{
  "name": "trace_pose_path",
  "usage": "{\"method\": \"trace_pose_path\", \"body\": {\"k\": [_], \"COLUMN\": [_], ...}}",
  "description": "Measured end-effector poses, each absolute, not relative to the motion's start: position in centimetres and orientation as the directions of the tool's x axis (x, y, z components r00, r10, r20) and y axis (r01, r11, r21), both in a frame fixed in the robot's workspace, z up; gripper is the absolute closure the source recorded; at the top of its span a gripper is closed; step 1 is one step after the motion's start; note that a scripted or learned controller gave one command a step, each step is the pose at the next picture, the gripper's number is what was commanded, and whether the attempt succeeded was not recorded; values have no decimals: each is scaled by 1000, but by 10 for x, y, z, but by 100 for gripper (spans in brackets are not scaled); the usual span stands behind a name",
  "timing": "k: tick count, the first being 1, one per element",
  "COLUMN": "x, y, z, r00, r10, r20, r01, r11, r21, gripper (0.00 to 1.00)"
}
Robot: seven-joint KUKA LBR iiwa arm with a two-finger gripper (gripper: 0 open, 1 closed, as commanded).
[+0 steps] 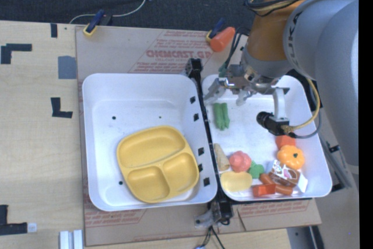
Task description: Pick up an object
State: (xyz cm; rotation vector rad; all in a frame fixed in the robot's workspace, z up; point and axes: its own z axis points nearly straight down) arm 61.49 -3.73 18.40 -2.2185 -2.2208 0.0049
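Note:
My gripper [228,94] hangs over the far part of the right bin [312,108], its two fingers spread open with nothing between them. Just in front of it a green pod-shaped toy [221,115] lies on the bin floor near the divider. Heaped at the near end are a pink-red fruit [239,161], a yellow piece [235,182], a tan wedge [221,157], a small orange pumpkin [291,157], a green bit [256,171] and several orange-red sticks [274,185].
The left bin [96,125] holds a yellow divided plate [157,162]. An orange clamp [221,39] sits behind the bins, and a yellow clamp [90,27] at the board's far left corner. The grey arm [326,55] covers the right bin's far right side.

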Motion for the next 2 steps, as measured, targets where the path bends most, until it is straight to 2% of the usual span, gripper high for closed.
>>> {"method": "trace_pose_path", "body": {"k": [1,2], "x": [553,580], "y": [-64,-95], "z": [184,83], "r00": [3,1], "r10": [1000,1000], "r20": [-1,-2], "r01": [1000,1000], "r11": [-3,-1], "r21": [-6,5], "gripper": [0,0]}}
